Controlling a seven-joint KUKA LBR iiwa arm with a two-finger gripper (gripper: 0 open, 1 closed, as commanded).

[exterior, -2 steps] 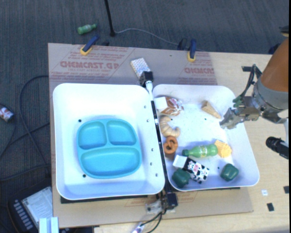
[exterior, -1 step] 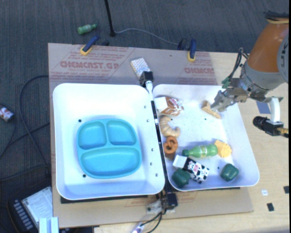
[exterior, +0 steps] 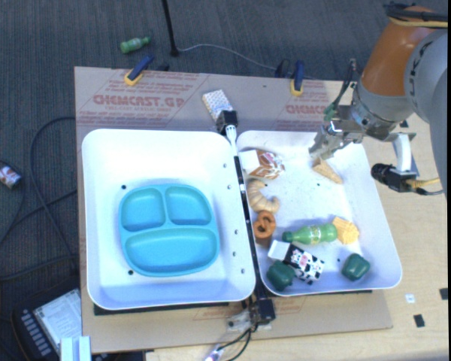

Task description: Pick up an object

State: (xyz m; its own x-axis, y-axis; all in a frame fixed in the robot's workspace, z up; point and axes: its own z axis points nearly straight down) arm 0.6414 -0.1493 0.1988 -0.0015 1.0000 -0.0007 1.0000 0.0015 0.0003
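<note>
While my arm reaches in from the right, my pincer [exterior: 325, 145] hangs over the far part of the right bin [exterior: 376, 216]. I cannot tell its state from this view, and I see nothing between its tips. Just near of it lies a small pale wedge-shaped piece [exterior: 328, 172] on the bin floor, apart from the other things.

The other objects are in the near and left parts of the same bin. A wrapped snack with brown and white print [exterior: 267, 164] lies at the far left corner, beside the wall between the bins. Near of it are a croissant-like piece [exterior: 260, 195] and a small brown ring [exterior: 264, 225]. A green bottle [exterior: 312, 235] lies on its side, touching a yellow piece [exterior: 347, 232] at its right end. At the near edge I see a dark green object [exterior: 279, 276], a black and white cow-patterned toy [exterior: 307, 265] and another green object [exterior: 355, 267].

The left bin [exterior: 105, 201] holds a blue divided plate [exterior: 167, 228]. Both bins stand on a brown board [exterior: 150, 100] on the worktop [exterior: 428, 292].
</note>
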